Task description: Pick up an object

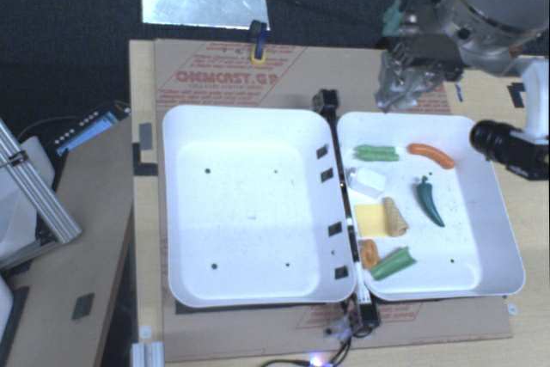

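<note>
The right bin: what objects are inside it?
Inside the right bin lie a green bean pod, an orange sausage, a white block, a dark green pepper, a yellow slice partly covered by a tan roll, an orange piece and a green piece.

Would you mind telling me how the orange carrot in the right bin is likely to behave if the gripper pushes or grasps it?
The orange carrot looks rounded and elongated, so it would probably roll if nudged sideways. It appears smooth and perhaps slippery to pinch. It lies apart from the green pea pod, so it should move alone.
</note>
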{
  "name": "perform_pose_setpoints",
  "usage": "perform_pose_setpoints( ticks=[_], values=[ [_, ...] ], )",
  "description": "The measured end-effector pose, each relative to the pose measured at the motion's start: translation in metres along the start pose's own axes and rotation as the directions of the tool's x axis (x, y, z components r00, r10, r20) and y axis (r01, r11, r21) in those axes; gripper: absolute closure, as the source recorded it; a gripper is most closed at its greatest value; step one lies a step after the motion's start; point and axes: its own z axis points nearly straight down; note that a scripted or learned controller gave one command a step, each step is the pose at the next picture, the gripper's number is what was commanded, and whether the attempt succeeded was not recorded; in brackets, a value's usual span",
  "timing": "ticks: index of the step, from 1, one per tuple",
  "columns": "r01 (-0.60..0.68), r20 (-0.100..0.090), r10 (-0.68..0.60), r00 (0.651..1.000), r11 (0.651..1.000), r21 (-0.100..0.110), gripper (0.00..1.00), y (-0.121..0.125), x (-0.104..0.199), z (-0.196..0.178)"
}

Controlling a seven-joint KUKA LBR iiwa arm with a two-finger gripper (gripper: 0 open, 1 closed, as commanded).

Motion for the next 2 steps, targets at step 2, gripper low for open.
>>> perform_pose_setpoints(
  ticks=[2],
  values=[
    [-0.001,0.0,0.001,1.0,1.0,0.0,1.0,0.0,0.044,0.0]
  ],
)
